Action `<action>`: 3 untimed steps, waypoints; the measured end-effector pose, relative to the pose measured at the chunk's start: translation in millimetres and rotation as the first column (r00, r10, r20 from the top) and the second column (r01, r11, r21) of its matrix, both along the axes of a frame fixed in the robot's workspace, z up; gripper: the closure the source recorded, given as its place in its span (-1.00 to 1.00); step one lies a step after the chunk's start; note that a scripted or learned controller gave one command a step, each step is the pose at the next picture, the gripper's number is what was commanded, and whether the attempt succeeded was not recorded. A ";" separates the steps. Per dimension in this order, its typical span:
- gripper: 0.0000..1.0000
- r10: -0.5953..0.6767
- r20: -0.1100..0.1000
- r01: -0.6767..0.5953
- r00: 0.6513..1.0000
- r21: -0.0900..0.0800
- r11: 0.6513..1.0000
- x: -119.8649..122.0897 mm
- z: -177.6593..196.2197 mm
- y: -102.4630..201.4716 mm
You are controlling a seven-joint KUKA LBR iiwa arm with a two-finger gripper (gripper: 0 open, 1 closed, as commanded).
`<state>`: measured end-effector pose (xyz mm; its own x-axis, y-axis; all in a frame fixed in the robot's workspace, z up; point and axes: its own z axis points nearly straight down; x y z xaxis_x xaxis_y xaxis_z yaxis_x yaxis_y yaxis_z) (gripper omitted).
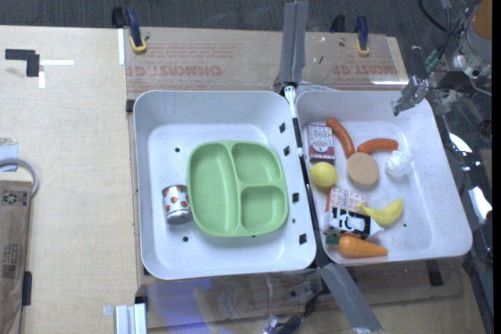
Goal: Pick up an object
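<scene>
**Gripper poised over the far right corner of the toy-food bin**

While the arm hung at the right of the bench, its gripper [410,95] sat above the far right corner of the right bin [448,192], and from where I stood I could not tell whether the jaws were spread or pressed together; nothing showed between them.

Taking that right bin as the marker, the pickable things all lay inside it: a round tan disc [363,169] near its middle, a white ball [398,163] just right of the disc, an orange sausage [376,144] beyond it, and a second sausage [341,136] to the left beside a small carton [320,142]. A lemon [322,174] sat by the bin's left wall, a banana [384,211] and a printed packet [347,213] nearer the front, and a carrot [362,247] against the front edge.

Left of that bin, the other bin [153,192] held a green divided plate [237,188] with a small can [177,204] just beside it.
</scene>
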<state>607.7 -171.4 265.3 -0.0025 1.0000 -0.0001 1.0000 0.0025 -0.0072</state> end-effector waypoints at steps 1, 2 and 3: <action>-1.00 0.156 0.000 -0.156 0.988 0.001 0.988 31.2 -112.6 44.8; -1.00 0.116 0.025 -0.116 0.993 -0.006 0.993 12.4 -165.5 43.5; 1.00 0.114 0.026 -0.113 0.993 -0.009 0.993 14.1 -158.0 41.4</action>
<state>621.7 -130.0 107.3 -0.1159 0.9932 -0.0092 0.9931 0.1161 0.0190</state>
